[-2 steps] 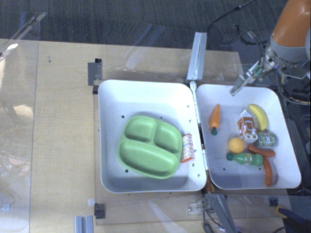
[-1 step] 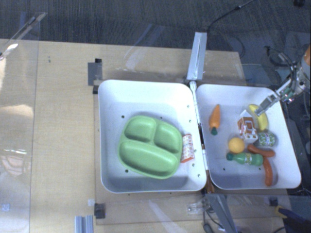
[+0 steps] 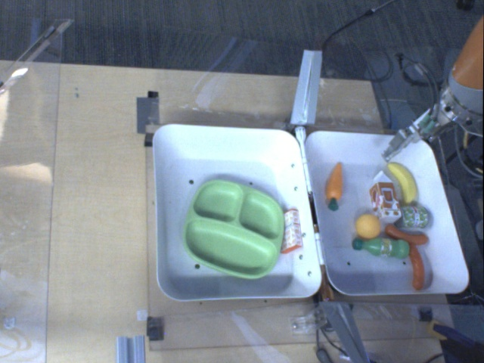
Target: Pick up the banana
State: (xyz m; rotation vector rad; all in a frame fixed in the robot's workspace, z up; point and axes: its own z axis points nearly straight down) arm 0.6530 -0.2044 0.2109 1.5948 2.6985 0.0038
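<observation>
Gripper (image 3: 397, 147): at the upper right corner of the right bin (image 3: 344, 274), fingers slanting down and left from the wrist; whether they stand apart or together cannot be told. Nothing shows between them. Arm (image 3: 467, 70), with its orange band, enters at the upper right edge.

Banana (image 3: 403, 181): yellow, lying in the right bin just below and to the right of the fingertips, apart from them, curved along the bin's right side.

Small carton (image 3: 384, 198): white with red-orange print, touching the banana's left side.

Small can (image 3: 415, 218): green and white, just below the banana.

Orange (image 3: 367, 225): round, yellow-orange, below the carton.

Green bottle (image 3: 382, 247): lying on its side, below the orange.

Two sausages: one (image 3: 407, 235) lying across above the bottle, one (image 3: 417, 268) upright near the bin's lower right corner.

Carrot (image 3: 334, 184): orange with a green end, in the left part of the right bin, well apart from the banana.

Left bin (image 3: 174, 203): holds a green divided tray (image 3: 234, 228) with three compartments; a small packet (image 3: 292, 230) with red and white print lies against the tray's right edge.

Bench (image 3: 76, 203): light wood, bearing both bins.
</observation>
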